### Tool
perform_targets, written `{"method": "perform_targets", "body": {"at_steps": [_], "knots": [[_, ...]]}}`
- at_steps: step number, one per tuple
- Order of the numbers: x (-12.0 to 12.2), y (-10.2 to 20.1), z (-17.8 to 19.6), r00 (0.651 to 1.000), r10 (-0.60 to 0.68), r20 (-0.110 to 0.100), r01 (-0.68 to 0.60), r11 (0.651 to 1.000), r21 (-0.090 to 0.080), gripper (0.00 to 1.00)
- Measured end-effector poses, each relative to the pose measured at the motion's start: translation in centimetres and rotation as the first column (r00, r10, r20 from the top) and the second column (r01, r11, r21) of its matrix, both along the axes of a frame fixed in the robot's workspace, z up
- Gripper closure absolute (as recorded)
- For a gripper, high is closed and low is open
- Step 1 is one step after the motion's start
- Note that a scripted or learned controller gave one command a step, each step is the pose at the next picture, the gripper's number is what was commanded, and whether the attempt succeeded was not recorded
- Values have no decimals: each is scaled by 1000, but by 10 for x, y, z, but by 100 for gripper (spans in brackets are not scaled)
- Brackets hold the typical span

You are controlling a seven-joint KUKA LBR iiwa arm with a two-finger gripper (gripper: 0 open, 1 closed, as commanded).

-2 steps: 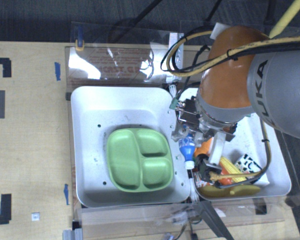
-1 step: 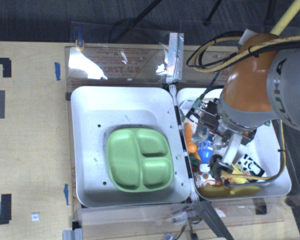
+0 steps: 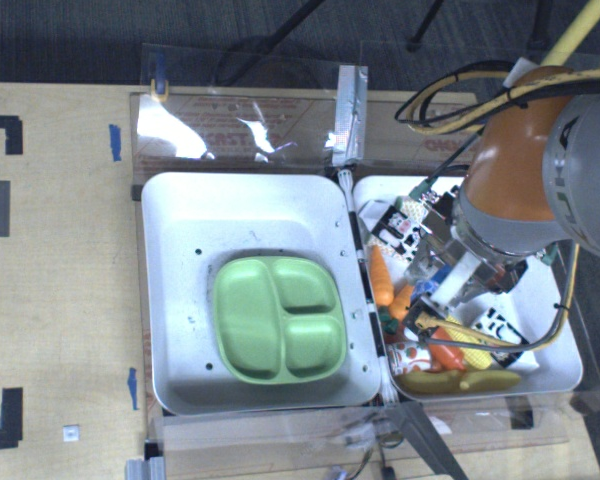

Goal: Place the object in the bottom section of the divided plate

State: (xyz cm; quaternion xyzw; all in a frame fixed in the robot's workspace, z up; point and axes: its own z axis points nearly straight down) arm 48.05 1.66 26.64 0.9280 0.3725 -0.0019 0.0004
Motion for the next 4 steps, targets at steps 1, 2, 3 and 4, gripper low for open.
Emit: {"method": "perform_targets", "body": {"at_steps": [1, 2, 3, 4], "knots": [[0, -60, 51, 981, -196, -2, 196, 981, -1, 100], [-1, 34, 12, 873, -487, -1, 487, 873, -1, 100], [0, -27, 69, 885, -466, -1, 466, 885, -3, 100], [0, 106, 99, 846, -533, 5, 533, 846, -1, 100]]}}
